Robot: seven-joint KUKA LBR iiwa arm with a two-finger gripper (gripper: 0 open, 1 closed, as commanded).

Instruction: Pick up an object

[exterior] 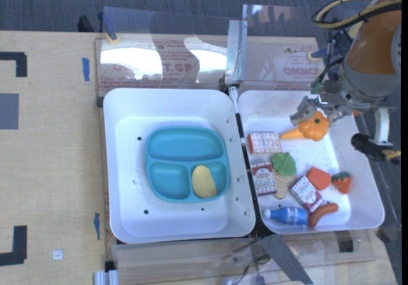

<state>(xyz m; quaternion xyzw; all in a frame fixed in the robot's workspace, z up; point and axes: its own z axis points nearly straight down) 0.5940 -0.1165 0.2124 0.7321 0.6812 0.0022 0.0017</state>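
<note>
Orange carrot toy [310, 129] at far end of right bin [366, 213], right under gripper [313, 111], touching or pinched unclear; finger opening unreadable; yellow lemon [204, 181] on blue tray [182, 150], left bin [121, 169].

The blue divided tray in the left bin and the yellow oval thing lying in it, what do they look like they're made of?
The blue divided tray looks like moulded plastic with a smooth, fairly matte finish: even colour, rounded compartment walls. The yellow oval piece in its lower right compartment seems to be smooth plastic toy food, perhaps a lemon or potato; uniform colour and a soft sheen suggest that, though rubber or foam can't be ruled out.
</note>
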